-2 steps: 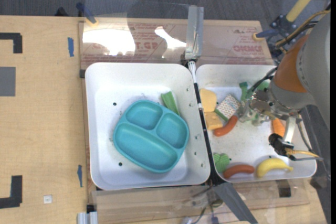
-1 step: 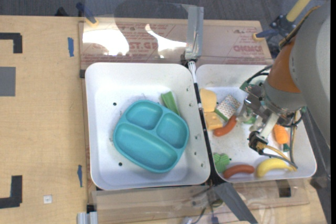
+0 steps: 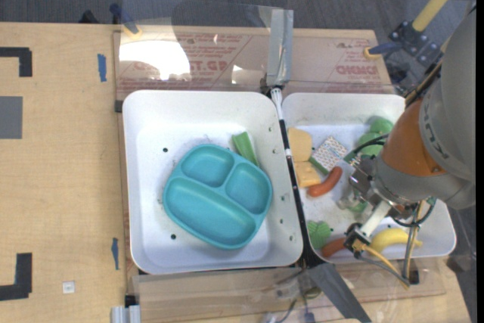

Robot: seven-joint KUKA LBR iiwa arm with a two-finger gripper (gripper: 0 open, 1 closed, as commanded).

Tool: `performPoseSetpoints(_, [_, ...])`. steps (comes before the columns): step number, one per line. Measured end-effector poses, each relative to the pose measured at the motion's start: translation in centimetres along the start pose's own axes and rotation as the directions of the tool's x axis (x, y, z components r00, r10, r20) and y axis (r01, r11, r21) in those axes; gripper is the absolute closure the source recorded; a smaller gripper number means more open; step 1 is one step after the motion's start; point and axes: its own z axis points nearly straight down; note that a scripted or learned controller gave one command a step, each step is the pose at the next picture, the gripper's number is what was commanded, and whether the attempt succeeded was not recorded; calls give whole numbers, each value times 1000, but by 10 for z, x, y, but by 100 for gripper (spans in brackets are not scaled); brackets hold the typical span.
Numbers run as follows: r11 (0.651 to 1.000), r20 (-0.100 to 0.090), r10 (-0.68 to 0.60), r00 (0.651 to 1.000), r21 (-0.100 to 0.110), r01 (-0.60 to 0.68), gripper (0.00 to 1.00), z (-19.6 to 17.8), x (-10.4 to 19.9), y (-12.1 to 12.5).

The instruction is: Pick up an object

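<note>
The pincer [image 3: 355, 191] hangs over the middle of the right bin [image 3: 336, 116]; we cannot tell whether it is apart or together. The left bin [image 3: 144, 163] carries a teal plate [image 3: 219, 197], which looks broad, stiff and awkward to pinch. We judge the red sausage [image 3: 326, 182], just beside the pincer toward the right bin's left wall, the likeliest target. It seems light, smooth and prone to roll, and is best taken across its middle.

The arm [image 3: 457, 125] is formed as a thick, rounded grey shell; an orange band [image 3: 404, 147] is wrapped around it at its nine o'clock end.
</note>
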Motion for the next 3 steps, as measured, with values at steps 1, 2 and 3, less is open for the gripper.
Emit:
performPoseSetpoints(1, [925,0,380,925,2,-380,100,0,-3,9])
performPoseSetpoints(2, [925,0,380,925,0,-380,0,0,-3,10])
performPoseSetpoints(3, [925,0,380,925,5,-380,0,-99,86,5])
